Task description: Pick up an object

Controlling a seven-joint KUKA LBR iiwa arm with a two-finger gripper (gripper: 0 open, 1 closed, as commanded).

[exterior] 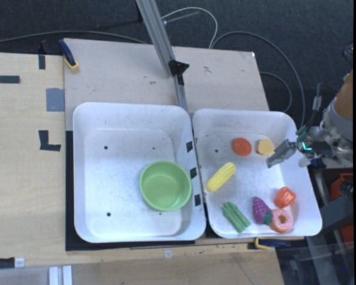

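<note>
your gripper [281, 154] hangs over the right side of the right bin [249, 116], reaching in from the bin's right rim. from this slanted view you cannot tell how the gripper is set, and nothing visibly sits in it, so treat it as empty-handed.

the closest candidate is the yellow disc [265, 146], just beside the gripper toward the bin's middle and a touch further back. the red disc [242, 146] lies just past that, apart from it by a small gap. the corn [221, 176] sits further out toward the middle and nearer the front, lying at a slant. toward the front from the gripper you have the pepper [284, 196], and beyond it the donut [282, 219] and grapes [259, 209] packed close together, with the green pod [235, 216] beside them. the green bowl [165, 185] is well apart, in the left bin [107, 114].

to do this step well, i'd pick one target and commit. the yellow disc is nearest, but it looks flat (a low thing is easy to skate over), so come straight down centred on it. the corn probably gives a better bite: line up across its short width, not along it. avoid the front cluster, where a neighbour may get nudged or pinched along.
</note>
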